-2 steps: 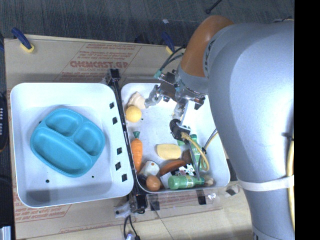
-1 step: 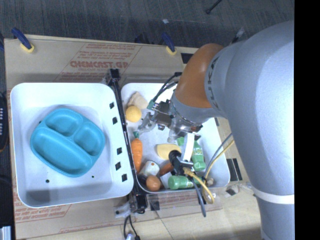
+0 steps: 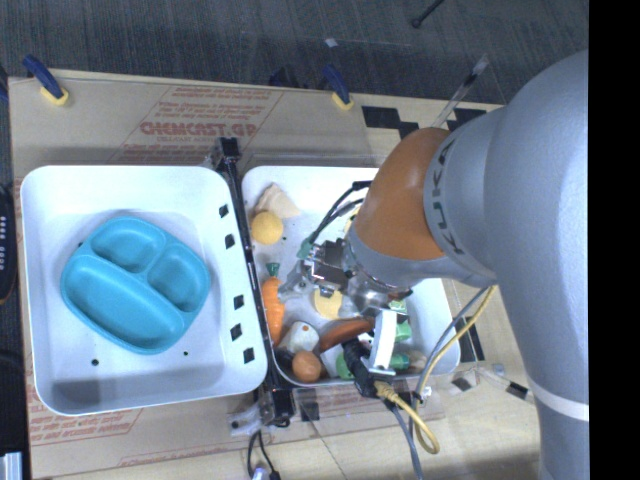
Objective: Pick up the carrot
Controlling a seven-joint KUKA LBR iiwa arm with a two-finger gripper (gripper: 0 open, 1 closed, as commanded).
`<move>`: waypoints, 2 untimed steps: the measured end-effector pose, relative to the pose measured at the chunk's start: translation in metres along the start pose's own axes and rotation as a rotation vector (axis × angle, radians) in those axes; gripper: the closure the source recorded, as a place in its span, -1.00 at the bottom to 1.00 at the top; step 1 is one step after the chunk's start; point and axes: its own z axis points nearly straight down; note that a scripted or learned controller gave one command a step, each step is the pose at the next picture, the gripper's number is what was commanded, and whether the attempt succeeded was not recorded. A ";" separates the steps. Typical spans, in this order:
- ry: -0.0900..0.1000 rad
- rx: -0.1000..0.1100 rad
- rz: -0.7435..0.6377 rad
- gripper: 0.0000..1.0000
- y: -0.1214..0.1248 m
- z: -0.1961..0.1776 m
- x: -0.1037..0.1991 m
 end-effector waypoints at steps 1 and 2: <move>0.000 0.000 0.306 -1.00 0.104 0.026 -0.018; 0.015 -0.028 0.285 -1.00 0.044 0.091 -0.058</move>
